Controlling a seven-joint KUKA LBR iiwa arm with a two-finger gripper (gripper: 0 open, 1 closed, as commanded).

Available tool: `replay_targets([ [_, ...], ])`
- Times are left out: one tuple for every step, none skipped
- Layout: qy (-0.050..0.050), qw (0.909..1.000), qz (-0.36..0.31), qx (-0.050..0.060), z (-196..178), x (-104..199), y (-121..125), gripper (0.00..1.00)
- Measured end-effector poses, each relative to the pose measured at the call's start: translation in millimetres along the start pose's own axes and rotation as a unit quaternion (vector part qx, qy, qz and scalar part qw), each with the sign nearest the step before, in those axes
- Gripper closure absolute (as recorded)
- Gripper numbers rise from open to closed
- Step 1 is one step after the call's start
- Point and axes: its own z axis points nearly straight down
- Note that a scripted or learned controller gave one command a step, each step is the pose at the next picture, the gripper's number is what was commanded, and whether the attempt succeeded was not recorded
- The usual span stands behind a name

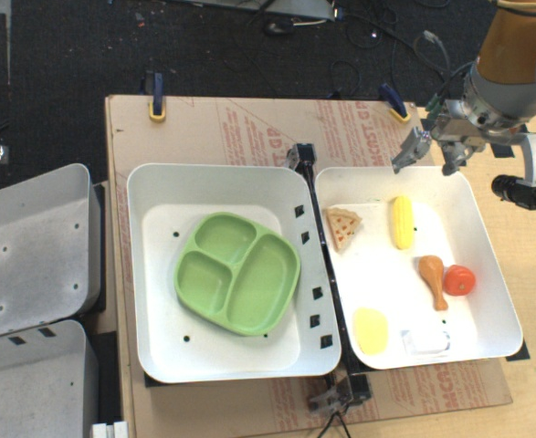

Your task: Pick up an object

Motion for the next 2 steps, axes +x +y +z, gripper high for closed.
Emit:
replay_targets([
  [-0.001,1.0,-0.001,-0.006,-6.6,0.4,1.9,0.0],
  [-0.001,1.0,-0.001,-0.003,36.5,2.7,2.5,0.0],
])
